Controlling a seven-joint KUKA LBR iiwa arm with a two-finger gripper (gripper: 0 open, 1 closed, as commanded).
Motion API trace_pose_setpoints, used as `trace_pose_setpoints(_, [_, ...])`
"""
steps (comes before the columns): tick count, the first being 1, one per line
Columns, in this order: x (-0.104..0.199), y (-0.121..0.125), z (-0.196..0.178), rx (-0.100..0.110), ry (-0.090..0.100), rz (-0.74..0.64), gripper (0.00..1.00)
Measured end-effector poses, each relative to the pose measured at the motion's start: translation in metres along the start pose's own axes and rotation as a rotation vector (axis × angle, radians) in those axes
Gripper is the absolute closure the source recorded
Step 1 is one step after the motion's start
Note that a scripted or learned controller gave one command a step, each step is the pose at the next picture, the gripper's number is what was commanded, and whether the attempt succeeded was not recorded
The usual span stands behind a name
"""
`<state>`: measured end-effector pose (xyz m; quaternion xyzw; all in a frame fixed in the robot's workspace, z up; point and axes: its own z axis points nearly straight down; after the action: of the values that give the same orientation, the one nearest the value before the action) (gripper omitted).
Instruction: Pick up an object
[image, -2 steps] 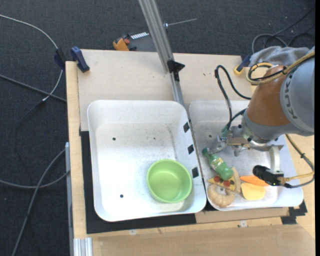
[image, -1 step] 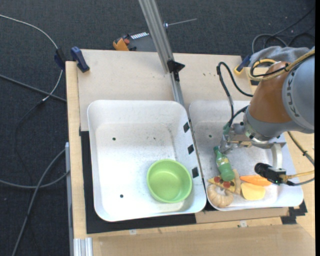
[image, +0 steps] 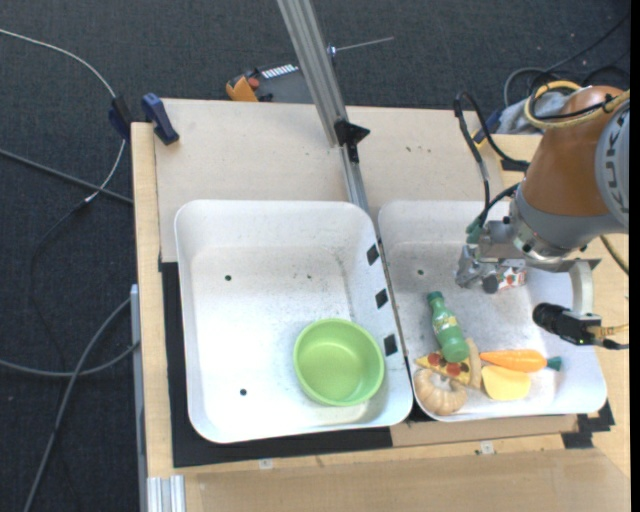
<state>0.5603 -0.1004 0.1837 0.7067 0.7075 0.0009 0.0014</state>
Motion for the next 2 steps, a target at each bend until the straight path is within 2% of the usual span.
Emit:
trace_pose_setpoints(1, [0.001, -0.007, -0.058, -0.001, 0.000, 0.000, 1.00])
trace_pose_setpoints(2, [0.001, -0.006, -0.068, 0.003, 0.000, 0.000, 1.00])
